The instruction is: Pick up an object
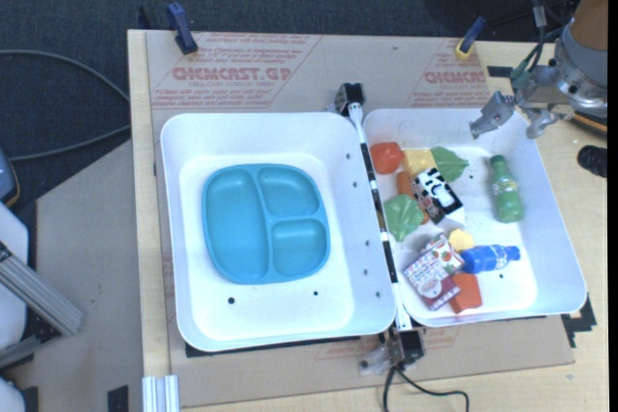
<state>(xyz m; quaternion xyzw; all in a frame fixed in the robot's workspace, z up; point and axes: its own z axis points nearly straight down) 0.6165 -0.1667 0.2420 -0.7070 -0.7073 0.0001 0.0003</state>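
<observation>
White plastic makes up both shallow bins on the table (pixel 145 207), and the right bin (pixel 565 256) serves as the landmark for everything else. Touching its left edge is the left bin (pixel 183 159), which carries a blue divided plate (pixel 266 222) with three compartments lying flat at its middle.

Inside the right bin the objects crowd toward its left half. Nearest the far left corner sits an orange-red toy (pixel 386 156), with a yellow piece (pixel 418 159) just beside it and a green leafy piece (pixel 449 162) next to that. A black-and-white object (pixel 437 193) lies just below them, and another green leaf shape (pixel 401 214) rests against the bin's left wall. A green bottle (pixel 503 189) lies alone toward the bin's right side, well apart from the cluster. Near the front of the bin lie a blue bottle (pixel 490 258), a small yellow piece (pixel 462 239) touching it, a red-and-white printed carton (pixel 433 267) and a red block (pixel 465 294).

The gripper (pixel 512 114) hangs over the far right corner of the right bin, above the bare white floor there. Its jaws stand spread apart with nothing between them.
</observation>
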